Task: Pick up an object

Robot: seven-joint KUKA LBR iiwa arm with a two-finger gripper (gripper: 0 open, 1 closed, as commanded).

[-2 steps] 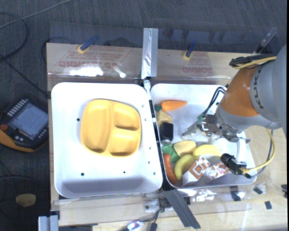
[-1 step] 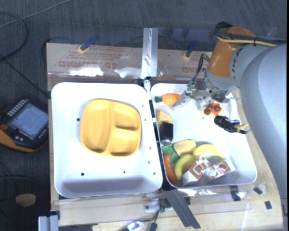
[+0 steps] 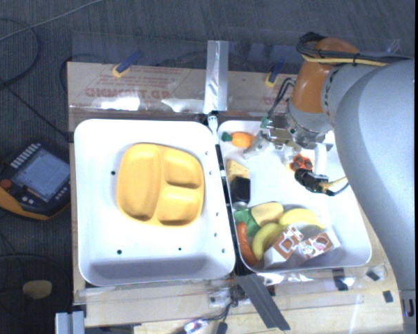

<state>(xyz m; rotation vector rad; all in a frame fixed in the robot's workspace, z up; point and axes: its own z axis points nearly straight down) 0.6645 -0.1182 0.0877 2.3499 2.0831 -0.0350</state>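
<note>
My gripper [image 3: 274, 135] hangs over the far end of the right bin [image 3: 348, 218], below the arm's orange band [image 3: 308, 96]. Just left of it lies a small orange toy carrot [image 3: 242, 140] in the bin's far left corner. Nothing shows between the fingers. Along the bin's left wall sit a pale yellow piece [image 3: 237, 170] and a black block [image 3: 240, 188]. At the near end are piled a tan potato-like piece [image 3: 267, 213], a yellow banana [image 3: 301, 218], a greenish banana [image 3: 263, 238], a red piece [image 3: 244, 241], a green piece [image 3: 242, 216] and a red-and-white packet [image 3: 303, 243].
The left bin [image 3: 97, 256] holds a yellow divided plate [image 3: 160, 183]. The big grey arm body [image 3: 383, 158] covers the right bin's right side. A black and yellow cable [image 3: 319, 181] trails beneath the wrist. A handheld pendant [image 3: 35, 179] lies off the bench at left.
</note>
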